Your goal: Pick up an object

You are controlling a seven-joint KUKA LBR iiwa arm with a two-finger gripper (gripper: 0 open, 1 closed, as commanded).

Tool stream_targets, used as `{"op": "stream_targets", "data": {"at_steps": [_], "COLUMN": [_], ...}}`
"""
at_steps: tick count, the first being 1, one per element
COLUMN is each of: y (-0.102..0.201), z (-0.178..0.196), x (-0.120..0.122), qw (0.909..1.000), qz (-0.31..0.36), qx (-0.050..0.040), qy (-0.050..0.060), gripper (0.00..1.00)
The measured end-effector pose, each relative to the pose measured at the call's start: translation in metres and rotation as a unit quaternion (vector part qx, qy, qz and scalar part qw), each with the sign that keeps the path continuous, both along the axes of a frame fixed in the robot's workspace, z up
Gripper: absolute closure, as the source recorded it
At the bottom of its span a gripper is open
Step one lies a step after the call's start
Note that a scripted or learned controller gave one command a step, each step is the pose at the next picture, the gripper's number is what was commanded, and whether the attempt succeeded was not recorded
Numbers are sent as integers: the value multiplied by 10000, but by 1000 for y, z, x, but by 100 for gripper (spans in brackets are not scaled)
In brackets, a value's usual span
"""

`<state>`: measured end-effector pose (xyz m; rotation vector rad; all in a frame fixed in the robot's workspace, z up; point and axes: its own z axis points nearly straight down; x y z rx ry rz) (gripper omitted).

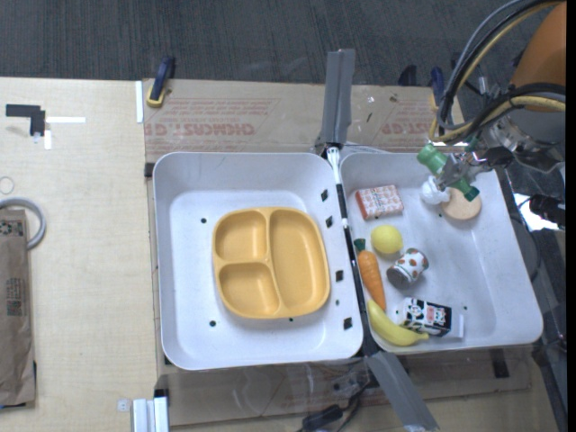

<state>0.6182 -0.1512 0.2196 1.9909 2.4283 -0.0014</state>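
My gripper (448,175) hangs over the far right part of the right bin (504,268), its two green fingers (431,160) standing apart and open with nothing between them. Just beneath it lie a small white piece (435,194) and a tan disc (463,208). To its left lies a pink snack box (379,202). Nearer the front are a yellow lemon (387,239), a spotted can (409,266), an orange carrot (372,279), a banana (393,327) and a black-and-white carton (433,318).
The left bin (180,241) holds a yellow divided plate (270,262). A grey divider bar (338,88) runs back from between the bins. Black cables (477,43) arc above the right bin's far corner. A brown bag (13,295) lies at the bench's left edge.
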Motion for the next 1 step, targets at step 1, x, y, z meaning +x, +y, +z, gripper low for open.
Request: {"op": "stream_targets", "data": {"at_steps": [1], "y": [18], "z": [-9], "x": [36], "qw": [9995], "qz": [-327], "qx": [-4], "qy": [3], "gripper": [100]}}
